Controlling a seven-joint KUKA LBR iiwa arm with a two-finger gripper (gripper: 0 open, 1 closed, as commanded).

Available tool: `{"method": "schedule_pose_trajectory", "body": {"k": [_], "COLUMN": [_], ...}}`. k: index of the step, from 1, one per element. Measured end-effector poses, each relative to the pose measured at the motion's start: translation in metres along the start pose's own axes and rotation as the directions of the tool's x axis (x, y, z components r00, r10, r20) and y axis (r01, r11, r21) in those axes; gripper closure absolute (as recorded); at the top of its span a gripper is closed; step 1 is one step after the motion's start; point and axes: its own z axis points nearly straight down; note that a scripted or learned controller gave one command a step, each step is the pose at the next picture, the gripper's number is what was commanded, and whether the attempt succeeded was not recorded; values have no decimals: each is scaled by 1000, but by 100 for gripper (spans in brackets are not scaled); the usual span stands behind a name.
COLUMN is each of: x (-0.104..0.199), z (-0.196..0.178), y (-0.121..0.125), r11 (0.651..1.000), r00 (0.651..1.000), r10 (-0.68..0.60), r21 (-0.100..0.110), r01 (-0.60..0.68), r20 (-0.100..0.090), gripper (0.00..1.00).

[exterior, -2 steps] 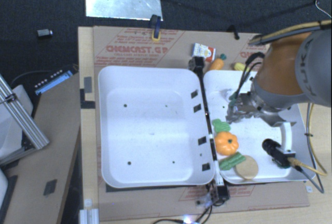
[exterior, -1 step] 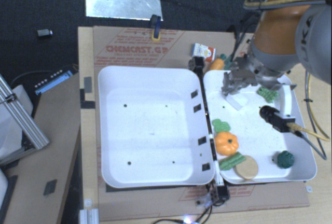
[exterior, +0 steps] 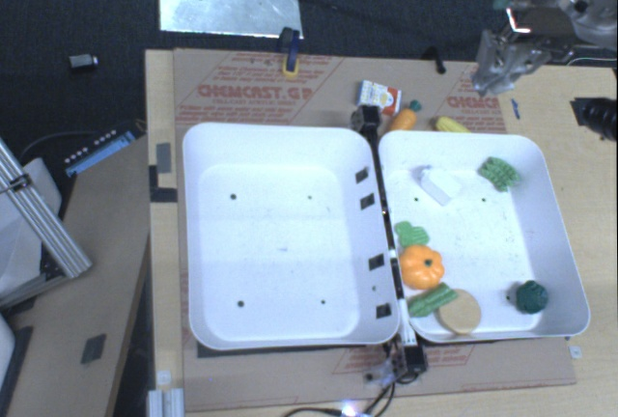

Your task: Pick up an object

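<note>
Hovering high beyond the right bin [exterior: 555, 212], the hand [exterior: 497, 77] grips nothing I can see, its grip state unclear, so pumpkin [exterior: 422, 266] and the rest await picking.

Cardboard-covered bench [exterior: 241, 82], two white bins [exterior: 280, 140]

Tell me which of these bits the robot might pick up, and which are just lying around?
For the job: hand; in the right bin: orange pumpkin, green leafy piece, tan disc, dark green ball, white block.

Lying about: carrot, banana, clamp.
</note>
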Motion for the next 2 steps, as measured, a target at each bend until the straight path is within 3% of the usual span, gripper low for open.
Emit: {"method": "schedule_pose_trajectory", "body": {"k": [1,2], "x": [-9,-23], "z": [-8,-6], "y": [-46,-45], "r11": [1000,1000], "r00": [1000,1000], "r10": [2,7], "r21": [15,17], "r01": [-2,-7], "r20": [1,3], "gripper": [100,100]}}
